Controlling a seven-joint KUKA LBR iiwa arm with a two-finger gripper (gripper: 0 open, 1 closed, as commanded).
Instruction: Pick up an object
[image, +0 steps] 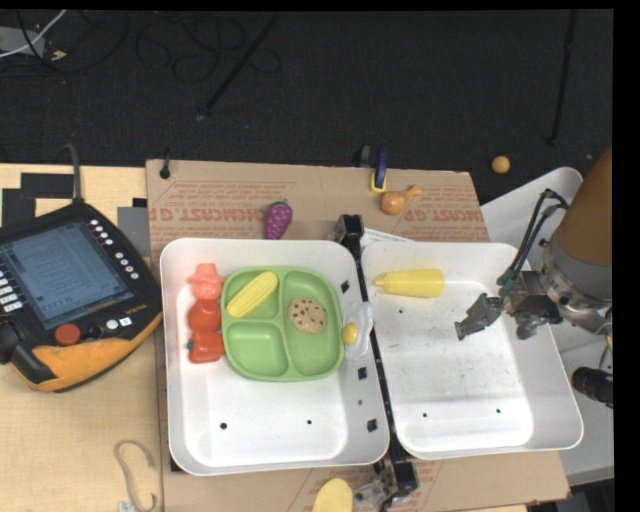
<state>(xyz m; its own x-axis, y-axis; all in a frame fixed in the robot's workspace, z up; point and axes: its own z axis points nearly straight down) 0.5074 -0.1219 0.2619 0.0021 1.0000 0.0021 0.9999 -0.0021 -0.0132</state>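
Note:
My gripper hovers over the right bin, near its right side and low over the bin floor. A yellow bottle-shaped toy lies at the back of this bin, to the left of the gripper and apart from it. In the left bin sits a green divided plate with a yellow corn cob and a cookie on it. A red toy stands to the left of the plate. A small yellow piece rests at the plate's right edge.
Behind the bins on the cardboard lie purple grapes and an orange gourd. A yellow item sits by the front edge. A teach pendant lies on the bench at the left. An orange ball lies far back.

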